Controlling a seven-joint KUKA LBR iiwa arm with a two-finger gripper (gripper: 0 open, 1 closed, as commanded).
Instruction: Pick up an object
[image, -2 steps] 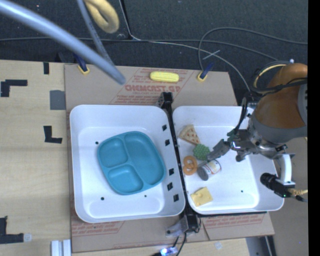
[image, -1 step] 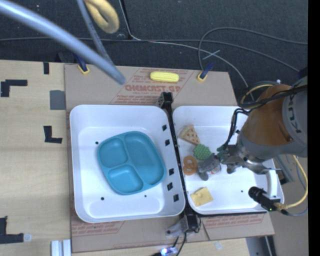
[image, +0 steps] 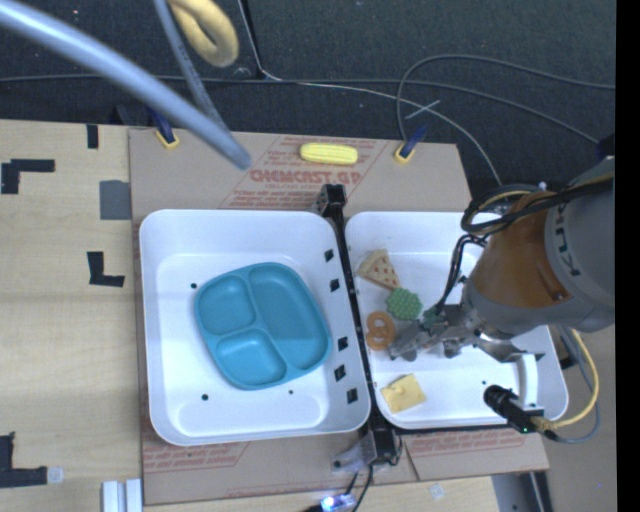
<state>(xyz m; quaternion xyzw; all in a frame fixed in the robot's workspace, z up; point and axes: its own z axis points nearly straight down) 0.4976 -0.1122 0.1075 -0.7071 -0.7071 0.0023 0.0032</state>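
One printed text shows: red lettering on the flat brown cardboard sheet (image: 300, 180) that lies under the two shallow white bins, in the strip behind the left bin (image: 160, 300). It runs at a slight slant and seems to read "CHEMCAST GP", though the letters are blurred and the last ones are uncertain. A smaller red line beneath it is too small to read.

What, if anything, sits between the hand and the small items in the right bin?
Nothing visible. The hand is low in the right bin, right beside the green piece and the pretzel. The cheese wedge and cracker wedge lie open nearby.
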